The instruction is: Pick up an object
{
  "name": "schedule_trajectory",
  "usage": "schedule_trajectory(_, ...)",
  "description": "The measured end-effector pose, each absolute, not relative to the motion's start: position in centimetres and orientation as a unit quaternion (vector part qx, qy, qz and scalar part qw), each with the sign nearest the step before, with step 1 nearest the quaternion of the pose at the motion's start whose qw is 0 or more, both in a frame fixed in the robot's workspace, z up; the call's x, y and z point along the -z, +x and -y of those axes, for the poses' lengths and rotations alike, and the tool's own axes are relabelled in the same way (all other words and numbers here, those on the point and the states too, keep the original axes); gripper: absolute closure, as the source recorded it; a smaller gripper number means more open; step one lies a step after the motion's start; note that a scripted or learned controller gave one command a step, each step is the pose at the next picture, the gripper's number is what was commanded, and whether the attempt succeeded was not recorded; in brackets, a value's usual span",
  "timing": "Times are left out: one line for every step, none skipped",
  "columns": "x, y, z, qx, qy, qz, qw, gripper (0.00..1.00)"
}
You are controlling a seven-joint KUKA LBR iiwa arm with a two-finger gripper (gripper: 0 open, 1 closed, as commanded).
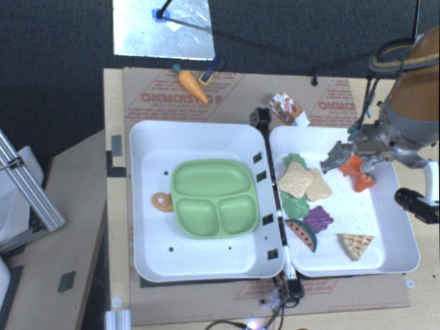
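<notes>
The arm comes in from the right, its tool [352, 158] low over the upper part of the right bin [402, 253]. An orange-red toy [357, 172] lies right at the tool, partly covered by the grey metal; whether it sits between the fingers or just beneath them I cannot tell, nor whether the tool is open or closed. To the left in the same bin lie two tan crackers [302, 181], overlapping, on top of a green leaf [294, 203] whose edge also shows above them. Just below are purple grapes [317, 218], a watermelon slice [301, 234] near the bin's left wall, and a pizza slice [355, 243] toward the lower right corner, apart from the rest. The left bin [148, 253] holds a green divided plate [214, 197] in its middle and a small pretzel [162, 202] just to the plate's left. Outside the bins, on the counter [323, 95] behind them, lie a carrot [192, 85] and a small wrapped snack [286, 108] near the right bin's back edge.
</notes>
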State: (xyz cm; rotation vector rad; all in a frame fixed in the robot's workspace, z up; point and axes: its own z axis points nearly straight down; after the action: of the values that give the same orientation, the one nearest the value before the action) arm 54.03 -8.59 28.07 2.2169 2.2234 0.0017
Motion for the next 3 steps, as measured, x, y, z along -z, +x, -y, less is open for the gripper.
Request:
schedule_trajectory(-21.8, 54.1, 8.4, 0.0007, 0.707, -0.708, -0.001, 0.0)
schedule_trajectory(-17.3, 54.8, 8.6, 0.0007, 0.707, -0.708, -0.001, 0.0)
schedule_trajectory(-11.1, 54.6, 8.4, 0.0009, 0.707, -0.707, -0.002, 0.0)
